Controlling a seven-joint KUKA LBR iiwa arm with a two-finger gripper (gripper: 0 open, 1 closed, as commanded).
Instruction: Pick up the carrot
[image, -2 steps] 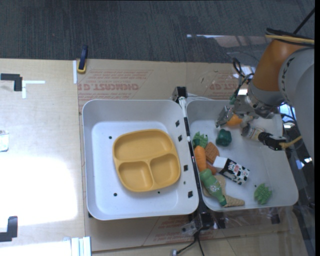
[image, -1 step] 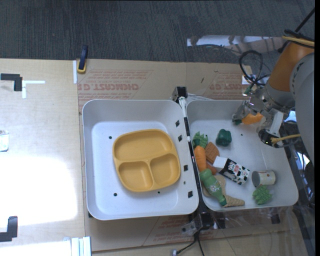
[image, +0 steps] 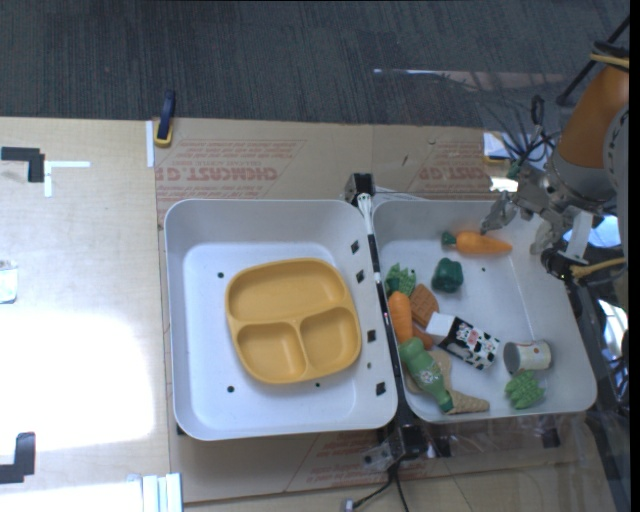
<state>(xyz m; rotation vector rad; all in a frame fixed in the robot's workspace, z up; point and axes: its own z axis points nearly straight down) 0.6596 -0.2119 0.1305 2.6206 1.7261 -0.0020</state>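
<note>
A pale wooden bench (image: 70, 330) runs from the left edge, with dark carpet beyond its far side and brown cardboard under the two bins. The cardboard bears red printing, upside down and too blurred to read. The left bin (image: 190, 330) holds a yellow three-compartment tray (image: 293, 320). The right bin (image: 560, 380) holds toy food — a second carrot (image: 400, 316) against its left wall, a green bottle (image: 425, 377), a cow-patterned carton (image: 468, 342), a small cup (image: 528, 355). The carrot (image: 478, 243) lies near the far wall, leaves to the left. The arm enters from the right, bent down; its claw (image: 520, 208) hangs just right of the carrot's tip, though whether it is spread or pressed together cannot be told.
</note>
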